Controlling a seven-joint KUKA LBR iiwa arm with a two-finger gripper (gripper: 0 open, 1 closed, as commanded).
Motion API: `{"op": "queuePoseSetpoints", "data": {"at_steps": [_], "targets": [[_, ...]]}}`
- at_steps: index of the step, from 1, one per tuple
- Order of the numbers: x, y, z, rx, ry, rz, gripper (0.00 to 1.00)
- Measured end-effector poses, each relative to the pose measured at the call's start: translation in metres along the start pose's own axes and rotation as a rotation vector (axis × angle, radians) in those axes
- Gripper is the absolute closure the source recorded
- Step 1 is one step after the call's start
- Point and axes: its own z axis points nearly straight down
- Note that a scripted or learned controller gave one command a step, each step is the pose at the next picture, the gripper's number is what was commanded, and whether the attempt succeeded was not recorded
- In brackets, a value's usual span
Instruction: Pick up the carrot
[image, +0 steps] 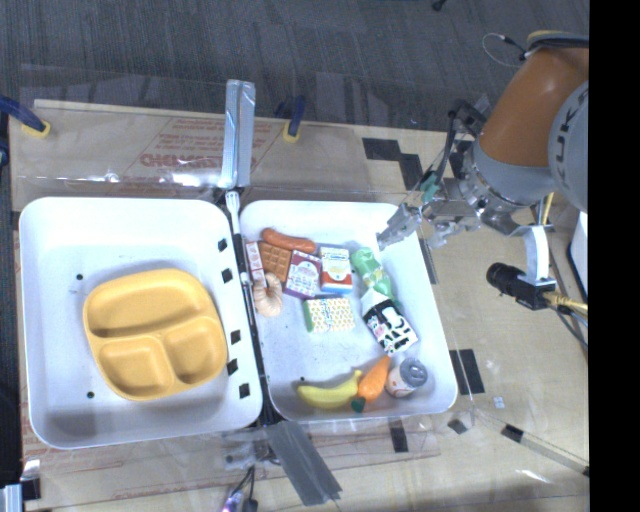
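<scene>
A yellow divided tray (152, 328) lay in the left bin (50, 420). In the right bin (425, 300), well right of the tray, sat a banana (325, 391), a black-and-white bottle (388, 325), a sausage (288, 241), small cartons (318, 270) and a green item (366, 266).

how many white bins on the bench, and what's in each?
2. The left shallow white bin holds a yellow compartment tray. The right shallow white bin holds the food items, including the orange carrot beside a yellow banana near its front wall.

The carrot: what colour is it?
Orange, with a green tip, seen in the camera view.
</scene>
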Motion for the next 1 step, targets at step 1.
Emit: {"op": "queuePoseSetpoints", "data": {"at_steps": [1], "targets": [[0.0019, 0.0012, -0.0075, 0.007, 0.001, -0.009, 1.0]]}}
